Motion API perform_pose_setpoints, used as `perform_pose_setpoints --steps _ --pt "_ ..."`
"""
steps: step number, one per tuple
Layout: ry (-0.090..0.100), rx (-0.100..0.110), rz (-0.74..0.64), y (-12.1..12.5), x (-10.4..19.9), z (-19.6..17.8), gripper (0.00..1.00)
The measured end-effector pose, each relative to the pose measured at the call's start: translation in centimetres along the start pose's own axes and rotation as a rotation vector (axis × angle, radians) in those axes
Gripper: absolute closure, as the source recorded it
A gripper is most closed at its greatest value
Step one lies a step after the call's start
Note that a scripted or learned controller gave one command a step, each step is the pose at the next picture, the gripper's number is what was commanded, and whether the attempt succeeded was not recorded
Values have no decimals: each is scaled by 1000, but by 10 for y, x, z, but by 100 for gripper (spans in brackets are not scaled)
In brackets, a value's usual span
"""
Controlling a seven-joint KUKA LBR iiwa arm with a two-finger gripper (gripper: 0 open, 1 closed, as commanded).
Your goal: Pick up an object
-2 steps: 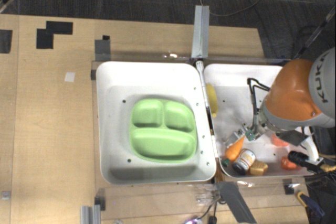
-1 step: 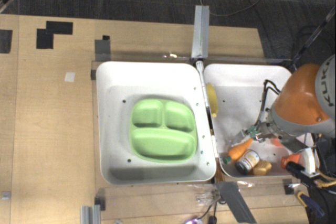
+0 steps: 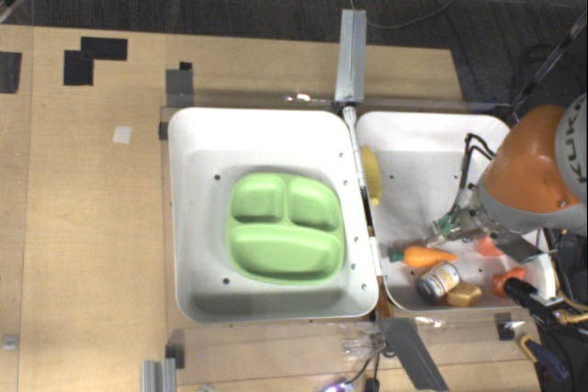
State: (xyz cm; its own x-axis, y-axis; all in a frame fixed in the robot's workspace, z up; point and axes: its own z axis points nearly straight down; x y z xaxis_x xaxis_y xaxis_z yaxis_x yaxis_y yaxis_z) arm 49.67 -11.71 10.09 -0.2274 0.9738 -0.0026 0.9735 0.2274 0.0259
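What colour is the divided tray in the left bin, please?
Light green, seen in the camera view: divided tray.

green tray (image 3: 283, 228) in left bin (image 3: 197, 197); hand (image 3: 457, 223) over right bin (image 3: 413, 151)

grey arm (image 3: 574, 133), orange wrist band (image 3: 528, 170), black cable (image 3: 467, 162)

Two white bins on the desk (image 3: 92, 225): left bin (image 3: 197, 151), right bin (image 3: 413, 138). Left bin: one green divided tray (image 3: 285, 225), three compartments. Right bin: one yellow item (image 3: 370, 170) against the left wall; one orange carrot-shaped piece (image 3: 424, 257); one small jar (image 3: 439, 280); one tan block (image 3: 466, 294); two reddish-orange bits, (image 3: 487, 245) and (image 3: 508, 278), partly hidden. One arm (image 3: 533, 170).
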Motion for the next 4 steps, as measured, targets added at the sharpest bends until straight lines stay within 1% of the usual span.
perform_pose_setpoints --steps 1,2,3,4 --pt "0 1 0 0 0 0 0" --pt "1 23 152 -1 27 -44 0" --pt "0 15 163 1 33 11 0" --pt "0 7 161 5 33 1 100"
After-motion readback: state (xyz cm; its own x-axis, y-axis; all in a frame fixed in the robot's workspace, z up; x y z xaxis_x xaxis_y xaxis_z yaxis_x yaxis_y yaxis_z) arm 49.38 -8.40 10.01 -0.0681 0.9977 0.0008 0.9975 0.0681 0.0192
